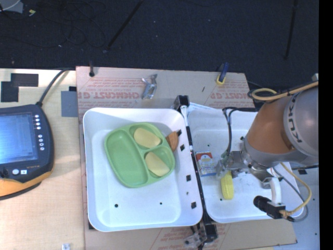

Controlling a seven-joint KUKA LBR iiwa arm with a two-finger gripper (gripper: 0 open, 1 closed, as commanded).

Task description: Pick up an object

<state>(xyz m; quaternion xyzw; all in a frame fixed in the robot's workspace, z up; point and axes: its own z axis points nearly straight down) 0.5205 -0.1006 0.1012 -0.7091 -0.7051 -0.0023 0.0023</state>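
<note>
Gripper (227,166) sits low in the right bin (216,212), just above a yellow corn-shaped toy (227,187); can't tell if it's open or shut, nor if it touches the toy; small red-and-white carton (205,163) lies just beside, to the view's left. Left bin (99,191) holds a green divided tray (122,160) w/ two yellow pieces (147,137) in its compartments; tablet (23,142) on counter (67,191) at far left.

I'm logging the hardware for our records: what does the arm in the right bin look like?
The rounded grey KUKA arm carries a broad orange band and dark lettering on its shell. Yellow and black cables loop around it, and a metal gripper sits at its end.
</note>
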